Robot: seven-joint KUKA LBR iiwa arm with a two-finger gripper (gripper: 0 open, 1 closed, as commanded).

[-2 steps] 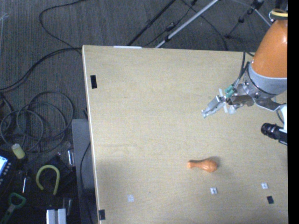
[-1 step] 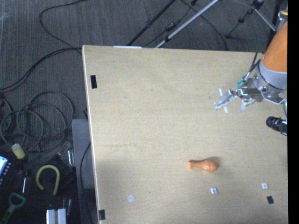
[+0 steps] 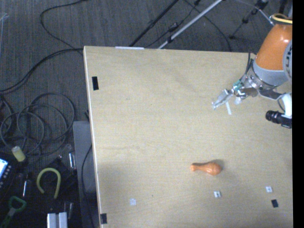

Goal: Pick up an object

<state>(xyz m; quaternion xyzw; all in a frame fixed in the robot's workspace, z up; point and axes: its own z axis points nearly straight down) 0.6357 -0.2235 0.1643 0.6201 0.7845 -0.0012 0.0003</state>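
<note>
A small orange, pear-shaped object (image 3: 207,168) lies on its side on the tan board (image 3: 156,127), near right. The gripper (image 3: 223,103), fingers apart and holding nothing, hovers far right, well apart from it.

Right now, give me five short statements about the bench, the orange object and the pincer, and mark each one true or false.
1. The orange object lies on the tan bench top. True.
2. The pincer holds the orange object between its fingers. False: the object lies alone on the bench, well apart from the pincer and nearer the camera.
3. The arm's orange band sits at the right side of the view. True.
4. The orange object rests against the black mark by the bench's left edge. False: that mark is far from it, toward the far left corner.
5. Cables lie on the floor left of the bench. True.
</note>
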